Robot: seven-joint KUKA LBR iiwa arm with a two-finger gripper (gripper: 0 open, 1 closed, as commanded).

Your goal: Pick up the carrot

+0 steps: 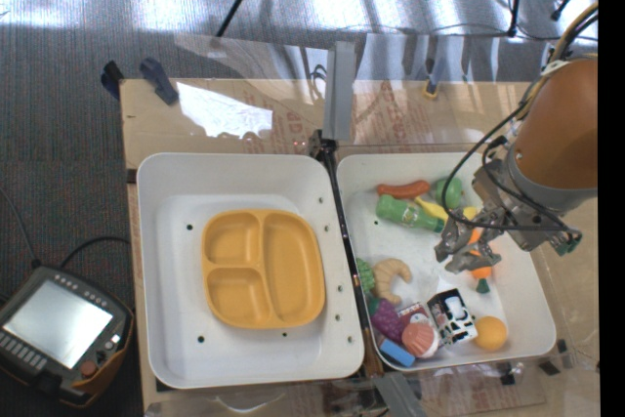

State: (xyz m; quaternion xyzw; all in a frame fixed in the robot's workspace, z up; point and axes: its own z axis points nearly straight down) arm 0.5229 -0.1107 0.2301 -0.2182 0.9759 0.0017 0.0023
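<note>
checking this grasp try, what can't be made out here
- End effector, camera view: the wrist above covers it; open or shut cannot be told.
- Carrot: small orange bits show beneath the end effector; whether it is gripped is hidden.
- Right bin: arm hides part of its far right side.
- Carton: print too small to read.

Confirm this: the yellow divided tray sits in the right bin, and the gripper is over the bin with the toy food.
Not quite. The camera view shows the yellow divided tray in the left bin, not the right one. The rest stands: the gripper is over the right bin, which holds the toy food, such as the croissant and the green bottle.
</note>
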